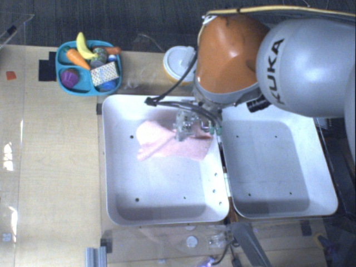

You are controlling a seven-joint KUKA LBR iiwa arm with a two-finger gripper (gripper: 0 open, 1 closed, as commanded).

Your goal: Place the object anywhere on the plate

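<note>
Reaching from the right, pincer [192,125] over pink cloth [167,142].

"KUKA" stands in dark capitals on the grey arm [303,60], at about two o'clock in the view, the letters running upward along the casing. No other text is readable.

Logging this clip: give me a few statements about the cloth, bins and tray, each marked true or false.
1. The pink cloth lies in the left bin. True.
2. The gripper is over the right bin. False: it is over the left bin, at the cloth's right part.
3. A blue tray of toy food sits beyond the left bin. True.
4. The cloth is folded into a neat square. False: it is rumpled.
</note>
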